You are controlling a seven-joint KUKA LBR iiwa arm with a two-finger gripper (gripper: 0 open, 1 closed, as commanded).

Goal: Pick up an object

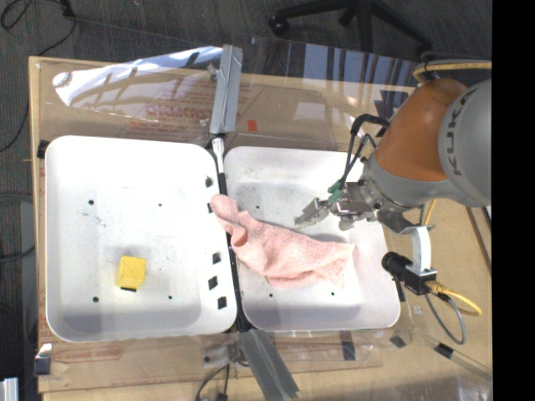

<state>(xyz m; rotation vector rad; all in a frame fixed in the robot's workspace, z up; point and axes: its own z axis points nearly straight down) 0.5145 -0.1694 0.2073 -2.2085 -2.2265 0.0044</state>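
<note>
A pink cloth [288, 251] lies crumpled in the right bin [259, 167], one corner draped over the divider between the bins. A small yellow block [131, 272] rests in the left bin [125, 161], near its front. My gripper [311, 214] hangs over the right bin, just above the cloth's upper edge and pointing left. Nothing can be seen held in it. The grey arm with its orange band [418, 140] reaches in from the right.
A clear plastic sheet [142, 90] and a metal bar [224, 90] lie behind the bins. A black fitting with a yellow cable [418, 276] sits at the right bin's right rim. Wooden bench edge runs around the bins.
</note>
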